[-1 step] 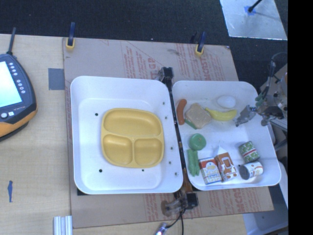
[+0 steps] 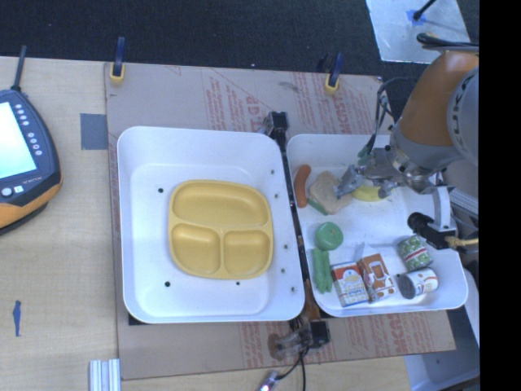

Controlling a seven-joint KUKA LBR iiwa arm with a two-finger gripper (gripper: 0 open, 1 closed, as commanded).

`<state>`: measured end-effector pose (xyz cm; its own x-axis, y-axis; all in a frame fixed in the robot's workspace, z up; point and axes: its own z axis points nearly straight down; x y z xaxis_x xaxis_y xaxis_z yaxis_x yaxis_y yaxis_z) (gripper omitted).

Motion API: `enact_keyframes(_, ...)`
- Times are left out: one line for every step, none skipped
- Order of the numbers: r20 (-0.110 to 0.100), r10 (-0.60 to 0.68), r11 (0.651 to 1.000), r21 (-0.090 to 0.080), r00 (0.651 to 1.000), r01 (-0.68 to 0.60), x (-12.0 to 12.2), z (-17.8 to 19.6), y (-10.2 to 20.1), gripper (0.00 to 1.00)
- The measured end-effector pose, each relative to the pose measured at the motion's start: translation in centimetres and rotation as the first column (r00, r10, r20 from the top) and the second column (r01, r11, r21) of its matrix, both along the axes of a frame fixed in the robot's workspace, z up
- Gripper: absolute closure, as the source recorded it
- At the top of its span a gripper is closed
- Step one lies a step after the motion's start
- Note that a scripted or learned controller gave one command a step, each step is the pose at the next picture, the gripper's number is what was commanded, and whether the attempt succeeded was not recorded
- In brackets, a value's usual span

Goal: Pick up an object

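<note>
While the end effector (image 2: 364, 179) hovers low in the right bin (image 2: 456, 296), grip unreadable, a yellow banana (image 2: 370, 192) lies beneath it, long axis left-right. Bread slice (image 2: 327, 191) and sausage (image 2: 301, 184) lie just left; a green disc (image 2: 329, 235) sits nearer.

Pale wood counter (image 2: 57, 300) under bright even light, brown cardboard sheet (image 2: 203, 96) clamped flat at its far edge by blue-handled clips (image 2: 118, 59), dark carpeted floor (image 2: 203, 10) beyond, orange-rimmed control pendant (image 2: 24, 157) lying far left, white sheet (image 2: 415, 15) on floor far right
</note>
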<state>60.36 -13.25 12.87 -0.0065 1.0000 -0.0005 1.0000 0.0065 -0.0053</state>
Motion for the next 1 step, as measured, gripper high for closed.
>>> enact_keyframes(0.001,-0.005,1.000,0.001,1.000,0.005,4.22,-3.73,-4.53,0.00)
